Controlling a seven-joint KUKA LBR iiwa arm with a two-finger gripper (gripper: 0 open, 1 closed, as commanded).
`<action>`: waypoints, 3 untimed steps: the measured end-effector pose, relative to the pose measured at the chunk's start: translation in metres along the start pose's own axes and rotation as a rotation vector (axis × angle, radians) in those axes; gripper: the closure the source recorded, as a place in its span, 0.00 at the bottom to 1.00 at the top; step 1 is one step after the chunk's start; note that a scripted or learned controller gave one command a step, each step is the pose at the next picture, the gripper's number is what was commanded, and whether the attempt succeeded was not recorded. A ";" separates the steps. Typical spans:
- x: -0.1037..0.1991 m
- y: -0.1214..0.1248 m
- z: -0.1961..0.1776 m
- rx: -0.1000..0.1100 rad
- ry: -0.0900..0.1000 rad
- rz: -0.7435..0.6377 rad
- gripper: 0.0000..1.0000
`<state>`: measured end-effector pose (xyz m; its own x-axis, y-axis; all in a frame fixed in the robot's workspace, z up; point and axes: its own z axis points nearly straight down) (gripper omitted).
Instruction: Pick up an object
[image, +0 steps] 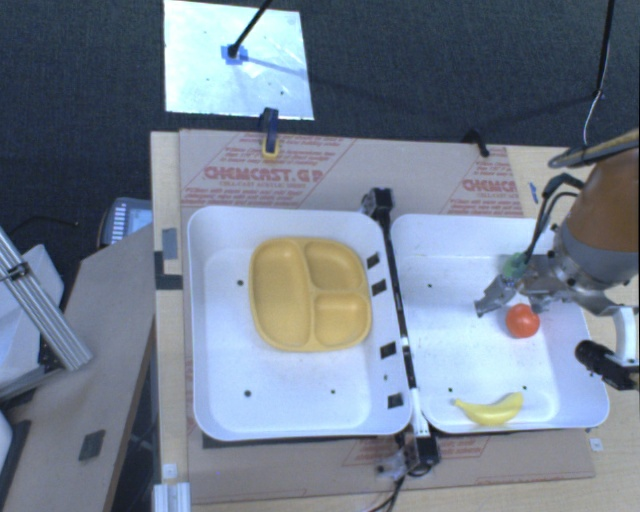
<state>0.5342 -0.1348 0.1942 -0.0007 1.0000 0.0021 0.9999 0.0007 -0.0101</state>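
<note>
Yellow plate (309, 293); yellow banana (490, 409); orange-red ball (522, 321), possibly tomato; white bins (215, 400).

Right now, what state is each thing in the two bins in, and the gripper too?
Yellow divided plate: lying flat in the left bin, nothing on it.
Banana: lying on its side near the right bin's front edge, untouched.
Orange-red ball: resting on the right bin's floor, just beside the gripper.
Gripper: low over the right bin; whether it grips anything can't be told.
</note>
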 end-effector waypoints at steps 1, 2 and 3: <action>0.000 0.003 -0.006 -0.011 -0.002 -0.003 0.00; 0.005 0.005 0.056 -0.008 -0.001 0.000 0.00; 0.005 0.005 0.108 -0.008 -0.001 0.000 0.00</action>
<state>0.5385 -0.1291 0.0860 -0.0010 1.0000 0.0009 1.0000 0.0010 -0.0024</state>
